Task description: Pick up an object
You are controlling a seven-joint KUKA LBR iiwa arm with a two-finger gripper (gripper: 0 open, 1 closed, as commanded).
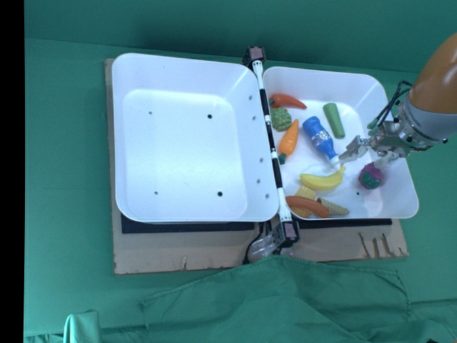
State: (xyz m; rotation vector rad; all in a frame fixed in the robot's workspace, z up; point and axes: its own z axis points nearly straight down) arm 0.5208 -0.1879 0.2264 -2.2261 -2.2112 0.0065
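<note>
The right bin (385, 98) holds several toy foods. A blue bottle (320, 139) lies in its middle, a yellow banana (322, 181) below it, and a purple and green ball (370, 176) near the right wall. My gripper (368, 156) hangs over the right part of this bin, between the bottle's cap and the purple ball. It is open, and nothing sits between its fingers. One fingertip (353, 148) points toward the bottle's cap, and the other is just above the purple ball.
Also in the right bin are a green cucumber (333, 119), an orange carrot (288, 140), a red chili (287, 101), a bumpy green piece (281, 118), a red pepper (307, 206) and a corn piece (333, 207). The left bin (128, 70) stands beside it. Green cloth (285, 302) is bunched in front.
</note>
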